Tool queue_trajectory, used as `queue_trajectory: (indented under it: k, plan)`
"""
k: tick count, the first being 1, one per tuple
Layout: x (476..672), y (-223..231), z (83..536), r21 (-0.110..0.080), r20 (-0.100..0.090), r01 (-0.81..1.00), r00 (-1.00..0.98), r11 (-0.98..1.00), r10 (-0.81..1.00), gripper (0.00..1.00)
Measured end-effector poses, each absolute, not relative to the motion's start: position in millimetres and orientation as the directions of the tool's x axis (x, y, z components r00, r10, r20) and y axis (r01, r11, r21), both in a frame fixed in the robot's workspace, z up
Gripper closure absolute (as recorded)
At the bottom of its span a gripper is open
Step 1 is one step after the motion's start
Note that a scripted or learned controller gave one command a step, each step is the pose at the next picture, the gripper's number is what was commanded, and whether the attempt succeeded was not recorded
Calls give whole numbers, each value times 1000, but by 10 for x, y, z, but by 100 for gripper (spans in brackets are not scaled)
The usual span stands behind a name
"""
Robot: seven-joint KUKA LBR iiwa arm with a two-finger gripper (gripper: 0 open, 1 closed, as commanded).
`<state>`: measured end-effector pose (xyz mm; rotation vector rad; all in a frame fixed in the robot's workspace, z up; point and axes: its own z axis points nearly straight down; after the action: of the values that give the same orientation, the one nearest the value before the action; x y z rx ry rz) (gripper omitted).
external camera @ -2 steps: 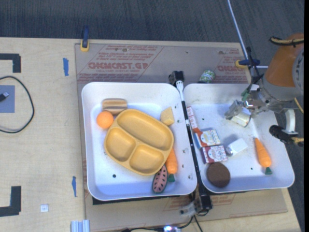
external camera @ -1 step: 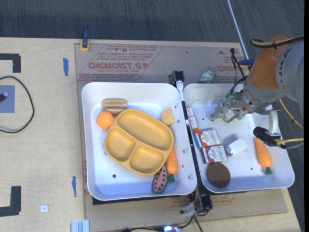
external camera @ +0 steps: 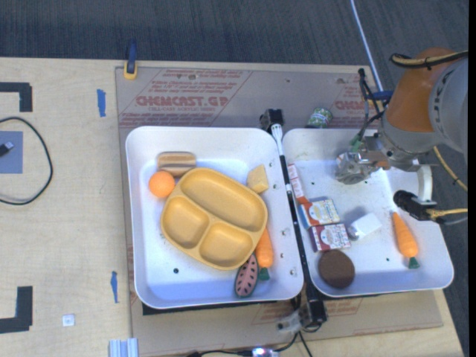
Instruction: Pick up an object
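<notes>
My gripper [external camera: 355, 166] hangs low over the upper middle of the right bin [external camera: 439, 274], pointing down at bare white floor. Below it and to the left lie two small printed cartons [external camera: 324, 212] [external camera: 333, 237]. A white block [external camera: 365, 224] lies beside them. An orange carrot [external camera: 404, 236] rests near the bin's right side. A brown round thing [external camera: 337, 268] sits at the front. I see nothing held in the gripper.
The left bin [external camera: 141, 199] holds a yellow divided plate [external camera: 214, 216], a hot dog [external camera: 176, 160], an orange ball [external camera: 161, 184], a cheese wedge [external camera: 258, 178], a carrot [external camera: 265, 250] and a watermelon slice [external camera: 246, 280]. A thin red packet [external camera: 297, 190] lies along the right bin's left wall.
</notes>
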<state>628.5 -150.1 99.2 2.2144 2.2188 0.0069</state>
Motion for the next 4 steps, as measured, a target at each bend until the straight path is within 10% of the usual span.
queue_trajectory:
  k: [1,2,3,4]
  plan:
    - [5706,-648,1853,-1,2,1000,-2,2,1000,100]
    - [4794,-840,2009,-1,1,1000,1,-1,1000,100]
    - [5397,-2122,1533,2,-3,1000,2,-2,1000,100]
    - [5569,-1514,1889,3,-1,1000,-2,2,1000,100]
